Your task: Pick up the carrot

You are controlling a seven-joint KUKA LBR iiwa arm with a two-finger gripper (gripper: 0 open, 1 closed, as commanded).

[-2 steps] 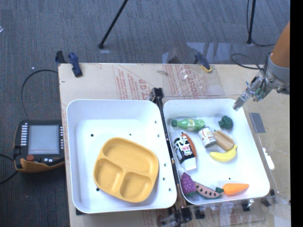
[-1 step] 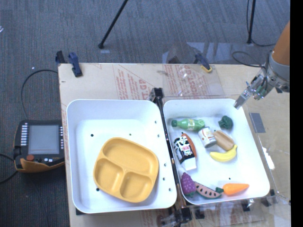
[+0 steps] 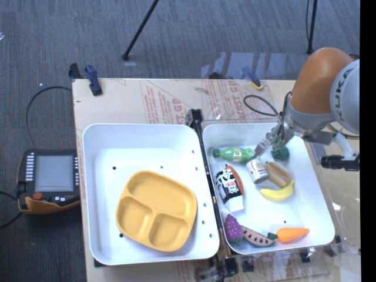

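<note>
The carrot (image 3: 292, 234) is orange with a green stub and lies flat in the right bin (image 3: 314, 181), in its near right corner. A watermelon slice (image 3: 257, 238) touches the carrot's green end. My gripper (image 3: 268, 146) hangs over the far part of the same bin, well away from the carrot. It is above the gap between a green bottle (image 3: 234, 154) and a dark green item (image 3: 281, 154). I see nothing held in it.
The right bin also holds a cow-print carton (image 3: 229, 187), a small can (image 3: 257, 171), a bread roll (image 3: 278, 173), a banana (image 3: 277, 192) and purple grapes (image 3: 233, 228). A yellow divided plate (image 3: 155, 210) lies in the left bin (image 3: 100, 157).
</note>
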